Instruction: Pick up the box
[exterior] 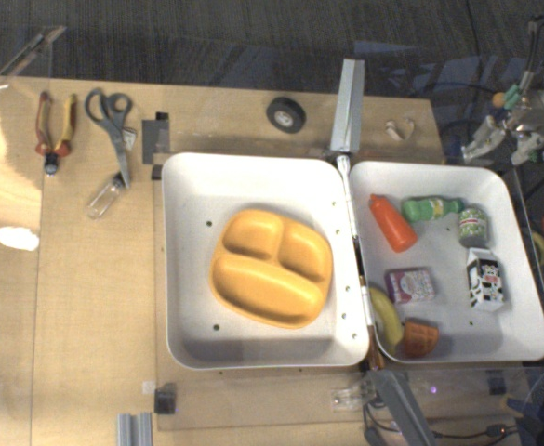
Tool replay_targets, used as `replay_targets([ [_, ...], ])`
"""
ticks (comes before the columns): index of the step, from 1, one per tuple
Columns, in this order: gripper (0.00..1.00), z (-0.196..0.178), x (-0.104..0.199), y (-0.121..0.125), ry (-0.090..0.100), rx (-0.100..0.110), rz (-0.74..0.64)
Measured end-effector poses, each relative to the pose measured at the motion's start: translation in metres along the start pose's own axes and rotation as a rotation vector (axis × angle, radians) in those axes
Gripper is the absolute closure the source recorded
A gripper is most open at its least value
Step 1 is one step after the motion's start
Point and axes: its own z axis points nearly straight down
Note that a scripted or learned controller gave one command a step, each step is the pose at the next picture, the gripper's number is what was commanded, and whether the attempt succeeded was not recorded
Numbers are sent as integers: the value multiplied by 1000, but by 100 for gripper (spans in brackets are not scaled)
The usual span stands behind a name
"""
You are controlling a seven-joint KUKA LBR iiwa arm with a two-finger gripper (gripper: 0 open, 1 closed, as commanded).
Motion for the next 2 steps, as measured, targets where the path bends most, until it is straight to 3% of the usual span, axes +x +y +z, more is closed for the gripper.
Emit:
replay_targets([
  [1,0,100,43,18,1,2,-23],
  [2,0,116,78,-37,1,-2,-69],
])
